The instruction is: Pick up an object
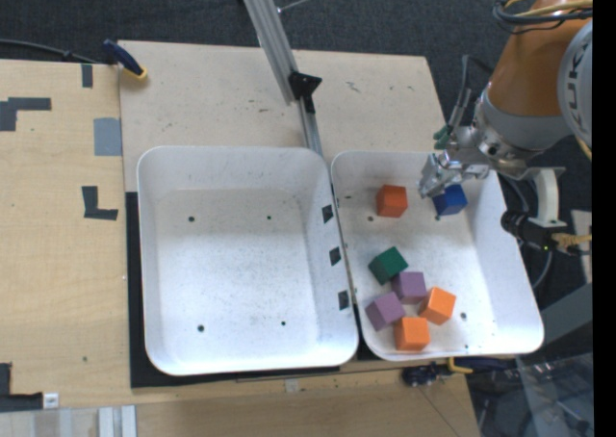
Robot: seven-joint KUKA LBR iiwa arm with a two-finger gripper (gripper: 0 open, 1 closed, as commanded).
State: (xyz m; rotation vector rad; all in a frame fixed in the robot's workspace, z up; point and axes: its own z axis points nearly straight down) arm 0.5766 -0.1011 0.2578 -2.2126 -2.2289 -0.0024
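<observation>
Small blue cube [449,200] sits at the 1 o'clock corner of the right-hand shallow white bin [515,305], right at the tip of our grey two-finger gripper [441,185]. It looks pinched between the fingers, but we can't tell if it's lifted or on the floor. Orange cube [391,201] lies at its 9 o'clock, apart. Dark green cube [388,264], two purple and two more orange cubes cluster toward 7 o'clock. We judge: grasp likely made, lift left.
</observation>
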